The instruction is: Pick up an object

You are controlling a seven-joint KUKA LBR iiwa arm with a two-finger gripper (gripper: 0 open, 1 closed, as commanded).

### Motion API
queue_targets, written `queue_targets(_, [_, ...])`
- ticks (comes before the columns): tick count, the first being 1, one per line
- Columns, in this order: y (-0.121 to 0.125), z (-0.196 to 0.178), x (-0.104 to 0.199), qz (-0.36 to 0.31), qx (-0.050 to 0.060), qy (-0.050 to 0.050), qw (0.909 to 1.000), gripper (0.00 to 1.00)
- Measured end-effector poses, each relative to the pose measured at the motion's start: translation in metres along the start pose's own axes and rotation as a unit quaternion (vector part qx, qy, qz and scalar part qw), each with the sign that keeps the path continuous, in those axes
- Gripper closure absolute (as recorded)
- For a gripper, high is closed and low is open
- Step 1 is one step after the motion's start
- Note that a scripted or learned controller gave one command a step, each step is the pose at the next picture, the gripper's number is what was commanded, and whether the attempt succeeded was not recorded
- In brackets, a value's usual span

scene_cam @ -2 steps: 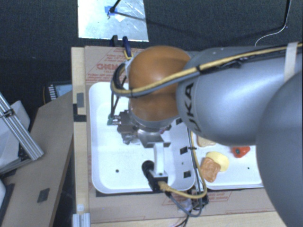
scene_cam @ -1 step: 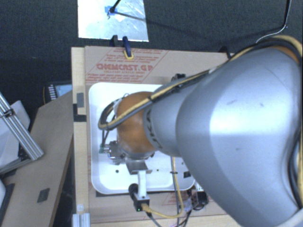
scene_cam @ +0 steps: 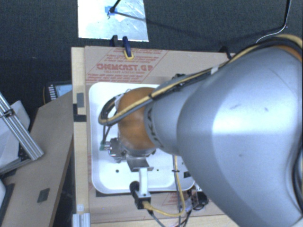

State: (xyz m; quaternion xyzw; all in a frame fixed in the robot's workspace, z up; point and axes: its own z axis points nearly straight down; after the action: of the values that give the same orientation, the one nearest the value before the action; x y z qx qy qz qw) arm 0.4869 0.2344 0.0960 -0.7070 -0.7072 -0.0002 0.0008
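Observation:
The grey arm (scene_cam: 227, 122) reaches in from the right and covers most of the bench. Its orange band (scene_cam: 132, 122) hangs over the middle of the left white bin (scene_cam: 97, 126). Below the band, the wrist and gripper (scene_cam: 122, 150) point straight down into that bin, close to its floor. The arm's own bulk hides the gripper's tips and whatever lies under it. A white bracket with a black plug (scene_cam: 141, 186) sticks out of the wrist toward the bin's front rim. On the bare parts of the bin floor I see no loose object.
The bin rests on a brown board with red lettering (scene_cam: 124, 66). A blue and yellow clamp (scene_cam: 127, 46) sits at the board's back edge, with a shiny sheet (scene_cam: 111, 13) behind it. An aluminium rail (scene_cam: 19, 131) lies at the left. Yellow cables (scene_cam: 163, 211) trail by the front edge.

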Motion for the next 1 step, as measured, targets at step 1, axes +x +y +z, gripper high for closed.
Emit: queue_targets(1, [0.0004,-0.0102,-0.0001,0.000,0.000,0.000,1.0000,1.00])
